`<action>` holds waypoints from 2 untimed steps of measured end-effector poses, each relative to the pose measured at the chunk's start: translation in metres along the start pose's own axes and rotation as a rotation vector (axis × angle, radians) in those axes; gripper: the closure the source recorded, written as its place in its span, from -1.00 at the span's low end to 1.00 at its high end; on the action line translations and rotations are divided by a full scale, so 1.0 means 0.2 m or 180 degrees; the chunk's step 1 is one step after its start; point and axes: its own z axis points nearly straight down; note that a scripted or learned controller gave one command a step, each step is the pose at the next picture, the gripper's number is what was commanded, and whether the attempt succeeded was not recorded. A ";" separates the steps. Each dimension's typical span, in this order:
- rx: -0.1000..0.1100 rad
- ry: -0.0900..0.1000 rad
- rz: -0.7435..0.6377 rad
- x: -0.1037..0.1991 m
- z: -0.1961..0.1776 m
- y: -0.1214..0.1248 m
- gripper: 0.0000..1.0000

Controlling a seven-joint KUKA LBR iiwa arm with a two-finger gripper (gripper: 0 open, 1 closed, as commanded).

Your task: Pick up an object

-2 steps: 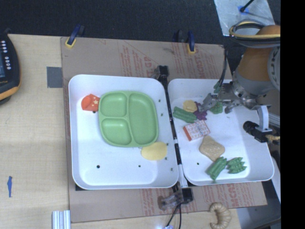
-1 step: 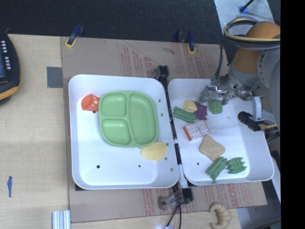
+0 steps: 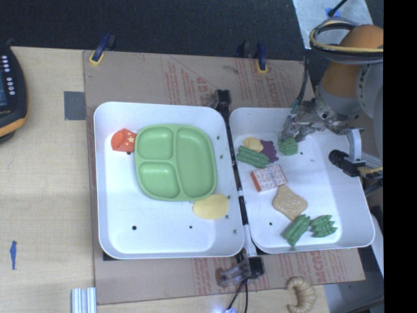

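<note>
One grey robot arm's gripper sits low in the right white plastic bin, at a small dark-green toy vegetable. The grasp step seems under way; I cannot tell how the gripper is set. Next comes a firm close, then a straight lift.

**Q:** Where does the arm enter, and how is it posed?

**A:** It enters from the right edge, in the upper right of the view. The orange band sits uppermost, ringed by a yellow-and-black cable loop; below it the grey wrist section angles down and to the left.

**Q:** Where is the hand?

**A:** At the lower left end of the wrist, low over the upper part of the right bin. It is a compact grey metal assembly pointing down and left, with thin cables running up along it.

**Q:** What state are the fingers in?

**A:** Their tips are too small and cluttered to resolve.
</note>
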 end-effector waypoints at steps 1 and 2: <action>0.0021 0.0009 0.0032 0.08 -0.34 -0.55 1.00; -0.0007 0.0011 0.0001 0.40 -0.60 -0.56 1.00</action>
